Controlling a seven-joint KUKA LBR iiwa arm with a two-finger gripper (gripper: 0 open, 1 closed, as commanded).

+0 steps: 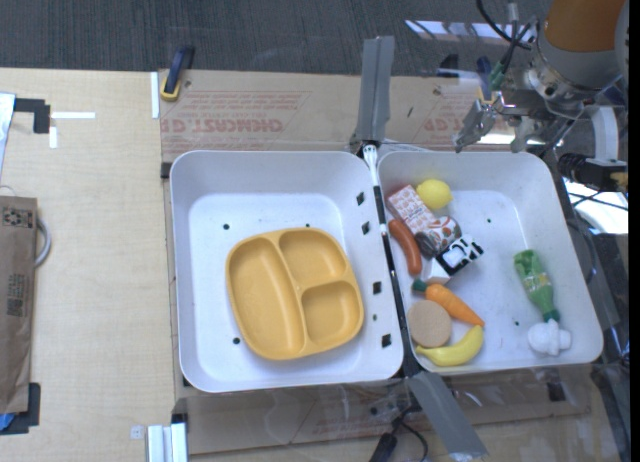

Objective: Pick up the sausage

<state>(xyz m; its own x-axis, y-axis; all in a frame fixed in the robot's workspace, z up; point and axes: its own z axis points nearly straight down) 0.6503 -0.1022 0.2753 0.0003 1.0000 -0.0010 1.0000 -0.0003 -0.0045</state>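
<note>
The sausage [405, 247] is a reddish-brown link lying at the left side of the right bin [500, 212], close to the wall between the bins. It touches a pink snack packet [415, 208] on its right. My gripper [497, 133] hangs above the far rim of the right bin, well behind and to the right of the sausage. Its fingers stand open with nothing between them.
A lemon [433, 193], a black-and-white item [458, 255], a carrot [450, 300], a round biscuit [431, 325], a banana [452, 348], a green bottle [535, 285] and a white object [548, 338] share the right bin. A yellow divided plate [295, 292] lies in the left bin [200, 210].
</note>
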